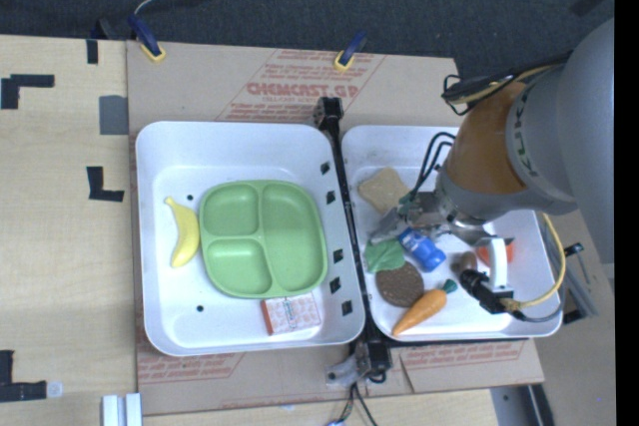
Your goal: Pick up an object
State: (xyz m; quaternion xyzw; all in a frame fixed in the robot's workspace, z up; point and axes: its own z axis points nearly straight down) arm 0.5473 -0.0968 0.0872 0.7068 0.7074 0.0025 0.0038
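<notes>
the tool is reaching down into the right bin, near that bin's middle, and it is hanging over a small blue object and a green piece lying just beside it. whether the tool is wide, narrow or gripping anything, i cannot tell, since the wrist and cables are crowding over it. the grey arm with its orange band is coming in from the bin's far right corner.

around the tool, a tan slice of bread is lying toward the bin's far left corner. a dark brown round cookie is sitting just on the near side of the green piece. an orange carrot is lying by the near edge, its long axis running on a slant, the tip pointing toward the near left corner and the stalk end toward the bin's middle. a red and white item is lying toward the right edge.

in the left bin, a green divided plate is sitting at the middle. a yellow banana is lying just beside its left side, its long axis running from the far edge to the near edge. a small red and white packet is lying at the near edge, touching the plate's rim.

both bins are resting on a cardboard sheet on the bench.
</notes>
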